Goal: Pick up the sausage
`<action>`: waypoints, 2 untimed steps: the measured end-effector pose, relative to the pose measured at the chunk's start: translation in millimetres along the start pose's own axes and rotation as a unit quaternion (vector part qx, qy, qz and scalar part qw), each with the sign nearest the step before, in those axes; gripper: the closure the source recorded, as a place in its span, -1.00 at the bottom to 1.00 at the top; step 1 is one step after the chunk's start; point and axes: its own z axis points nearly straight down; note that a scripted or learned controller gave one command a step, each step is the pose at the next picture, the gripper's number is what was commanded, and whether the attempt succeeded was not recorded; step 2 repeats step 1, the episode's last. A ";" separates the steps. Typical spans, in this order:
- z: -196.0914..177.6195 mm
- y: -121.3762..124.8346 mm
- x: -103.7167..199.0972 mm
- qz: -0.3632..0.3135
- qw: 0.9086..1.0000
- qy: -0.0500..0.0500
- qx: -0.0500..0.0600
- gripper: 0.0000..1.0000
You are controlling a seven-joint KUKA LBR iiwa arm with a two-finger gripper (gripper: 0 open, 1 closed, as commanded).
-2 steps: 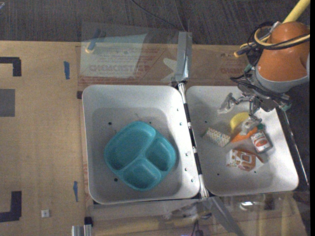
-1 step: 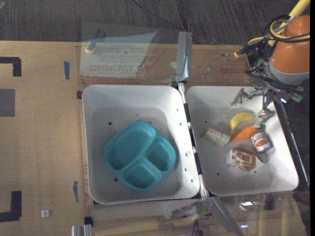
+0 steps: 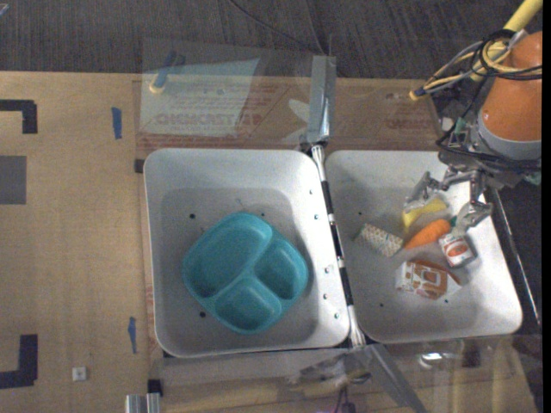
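In the right bin [image 3: 491,308] lies a small orange elongated piece [image 3: 428,233], the likeliest sausage, slanting up to the right. A yellow piece [image 3: 419,212] touches its upper left side. My gripper [image 3: 448,200] hangs over the bin's upper right part, just above these two pieces. Its metal fingers [image 3: 424,185] stand open and spread apart, with nothing gripped between them. The orange band of the arm [image 3: 513,101] sits above, at the right edge.
Beside the orange piece lie a beige ridged wafer [image 3: 380,238], a small red-and-white pack [image 3: 456,249] and an orange-and-white packet [image 3: 424,280]. The left bin [image 3: 172,179] holds a teal divided plate [image 3: 245,271]. Cables [image 3: 456,63] trail behind the arm.
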 end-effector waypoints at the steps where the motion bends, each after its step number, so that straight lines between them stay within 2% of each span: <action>1: 62.6 8.6 0.6 -0.057 0.998 0.000 -0.001 -1.00; 2: 62.6 8.6 0.6 -0.057 0.998 0.000 -0.001 -1.00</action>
